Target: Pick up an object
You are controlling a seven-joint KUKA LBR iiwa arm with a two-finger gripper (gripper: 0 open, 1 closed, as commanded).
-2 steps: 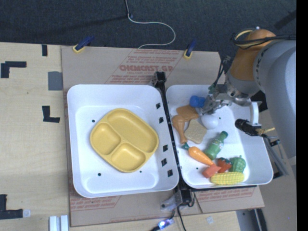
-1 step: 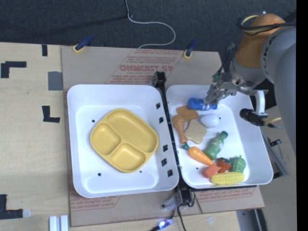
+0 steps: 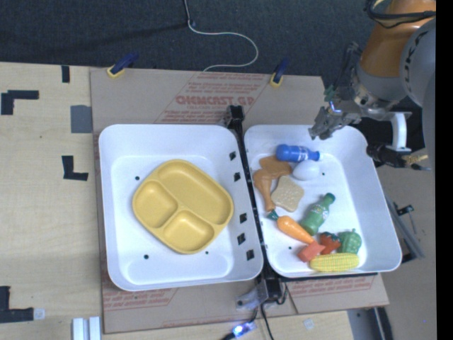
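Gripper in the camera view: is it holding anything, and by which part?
Nothing is held. The gripper hangs above the right bin's far rim, with no object between its fingers; the blue bottle lies below it in the bin.

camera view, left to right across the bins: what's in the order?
Yellow divided plate → orange carrot → green bottle → yellow corn cob → green pepper. Gripper sits above the right bin's far edge.

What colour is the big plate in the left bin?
Yellow. The plate shows clearly in the camera view.
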